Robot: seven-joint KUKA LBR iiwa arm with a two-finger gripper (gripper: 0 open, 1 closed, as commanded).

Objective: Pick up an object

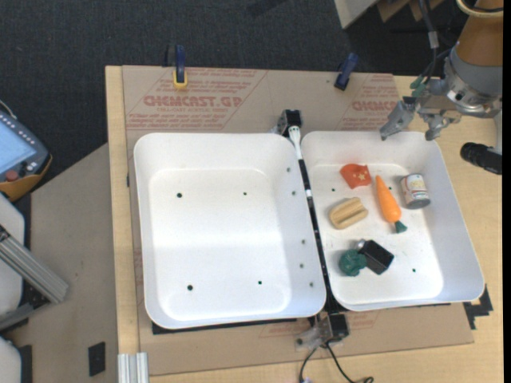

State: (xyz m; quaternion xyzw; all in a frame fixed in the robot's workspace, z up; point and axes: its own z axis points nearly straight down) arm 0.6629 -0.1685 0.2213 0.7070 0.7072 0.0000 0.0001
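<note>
The right bin holds several small objects: a red-orange block, an orange carrot, a small tin can, a tan bread-like piece, a black block and a green lump touching it. My gripper hangs open above the bin's far rim, at the upper right, with nothing between its fingers. It is well clear of every object, the can and the red-orange block being nearest.
The left bin lies beside the right one, with a black clamp at the seam between them. A yellow-and-blue clamp and a blue clamp stand on the far board edge.
</note>
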